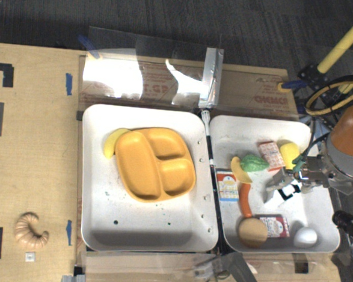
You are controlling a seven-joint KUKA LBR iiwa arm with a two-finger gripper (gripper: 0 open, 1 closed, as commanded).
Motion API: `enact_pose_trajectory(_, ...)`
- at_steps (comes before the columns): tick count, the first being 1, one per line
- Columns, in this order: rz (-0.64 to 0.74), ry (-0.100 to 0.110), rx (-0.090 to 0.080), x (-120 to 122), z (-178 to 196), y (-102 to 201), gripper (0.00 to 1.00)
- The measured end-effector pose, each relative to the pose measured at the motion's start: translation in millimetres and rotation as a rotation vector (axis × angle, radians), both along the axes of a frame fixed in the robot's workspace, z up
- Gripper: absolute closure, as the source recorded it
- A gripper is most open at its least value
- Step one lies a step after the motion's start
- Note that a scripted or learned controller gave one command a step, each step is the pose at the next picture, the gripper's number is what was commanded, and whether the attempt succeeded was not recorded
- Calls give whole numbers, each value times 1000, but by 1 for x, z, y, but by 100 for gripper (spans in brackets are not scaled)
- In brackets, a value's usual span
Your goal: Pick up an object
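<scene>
The right bin (259,124) holds several toy foods: a yellow lemon (289,154), a red-and-white carton (271,153), a green leafy piece (254,164), a small yellow banana (239,170), an orange sausage (245,199), a flat printed pack (227,187), a brown potato (253,230), a small box (275,225) and a white egg (306,237). My gripper (283,188) hangs low over the bin floor, just below the lemon and right of the sausage. The view shows nothing held in it.
In the left bin (134,228) lies an orange divided plate (155,163) with a yellow piece (111,142) under its left edge. A beige curled toy (31,230) rests on the bench at far left. Cables and a yellow pole (346,41) stand behind the arm.
</scene>
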State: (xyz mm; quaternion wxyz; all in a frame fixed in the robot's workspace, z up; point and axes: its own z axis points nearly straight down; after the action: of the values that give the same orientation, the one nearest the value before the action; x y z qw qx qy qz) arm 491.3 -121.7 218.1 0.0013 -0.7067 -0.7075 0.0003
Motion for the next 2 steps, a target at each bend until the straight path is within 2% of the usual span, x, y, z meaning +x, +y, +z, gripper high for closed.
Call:
enact_pose_trajectory(1, 85, 2, 1, 36, -35, 56, 0)
enact_pose_trajectory(2, 226, 0, 0, 66, -108, 27, 0)
